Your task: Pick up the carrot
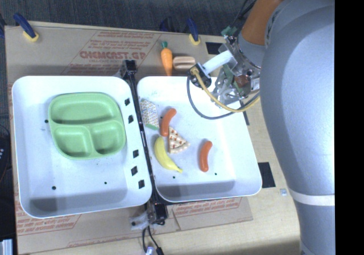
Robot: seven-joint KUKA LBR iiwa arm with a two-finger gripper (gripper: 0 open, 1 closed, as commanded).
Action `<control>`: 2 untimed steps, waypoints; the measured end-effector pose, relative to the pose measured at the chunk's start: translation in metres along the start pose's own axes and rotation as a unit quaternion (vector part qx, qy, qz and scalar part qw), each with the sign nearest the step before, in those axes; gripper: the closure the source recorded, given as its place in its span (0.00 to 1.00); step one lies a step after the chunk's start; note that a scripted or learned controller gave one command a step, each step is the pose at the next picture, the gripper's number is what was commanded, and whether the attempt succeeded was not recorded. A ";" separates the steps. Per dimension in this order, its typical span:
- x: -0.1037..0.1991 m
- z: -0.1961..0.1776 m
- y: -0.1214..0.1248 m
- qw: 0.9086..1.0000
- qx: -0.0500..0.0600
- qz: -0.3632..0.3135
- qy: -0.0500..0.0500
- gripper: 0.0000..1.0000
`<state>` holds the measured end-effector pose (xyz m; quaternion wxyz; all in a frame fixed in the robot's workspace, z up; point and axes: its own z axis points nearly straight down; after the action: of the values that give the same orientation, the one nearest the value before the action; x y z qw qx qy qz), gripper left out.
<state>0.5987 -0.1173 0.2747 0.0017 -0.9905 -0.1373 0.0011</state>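
The carrot sits outside both bins, on the brown cardboard sheet covering the bench, just past the far rim of the right bin near that bin's far left corner. It's small and orange with a green top, lying lengthwise, green end pointing away toward the bench's far edge.

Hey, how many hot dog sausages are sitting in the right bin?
2. One sausage lies near the bin's middle, touching the pizza slice; the other sausage lies alone toward the front right. The arm could hide more.

A green tray sits in the left bin; banana in the right.
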 end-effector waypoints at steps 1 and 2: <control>-0.028 0.057 -0.146 0.999 0.000 0.033 -0.002 1.00; 0.018 0.036 -0.210 1.000 -0.001 0.013 -0.001 1.00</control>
<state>0.5587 0.0893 0.2397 0.0011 -0.9922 -0.1246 0.0018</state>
